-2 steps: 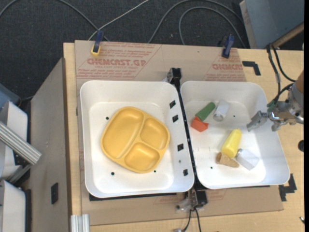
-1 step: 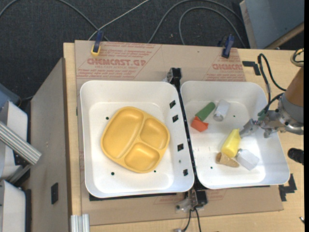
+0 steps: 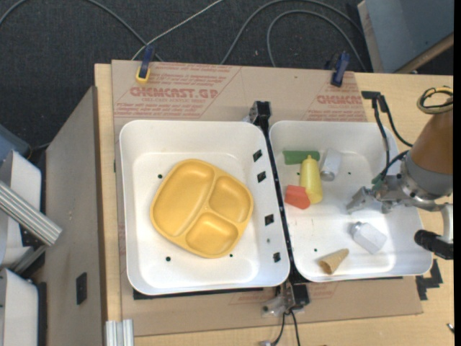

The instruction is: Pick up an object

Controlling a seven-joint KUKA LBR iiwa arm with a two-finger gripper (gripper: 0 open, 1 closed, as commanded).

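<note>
Two shallow white bins were observed side by side on a cardboard-covered bench. The left bin (image 3: 137,215), at the centre left of the frame, was occupied by a yellow divided tray (image 3: 202,207) lying flat on its floor. The right bin (image 3: 403,264) held the loose objects: a green block (image 3: 295,156) at its upper left, a yellow bottle (image 3: 311,179) lying just below it, a red piece (image 3: 297,197) touching the bottle's lower left, a small grey cup (image 3: 330,163) just right of the bottle, a white block (image 3: 368,236) at lower right, and a tan cone (image 3: 333,260) near the lower rim.

The arm was seen entering from the right edge, its orange band at upper right. The gripper (image 3: 371,199) was positioned low over the right-hand part of the right bin, just above the white block and apart from the bottle group. Its fingers appeared spread, though the view was indistinct, and nothing was seen between them. Cables crossed the dark floor along the top of the frame.
</note>
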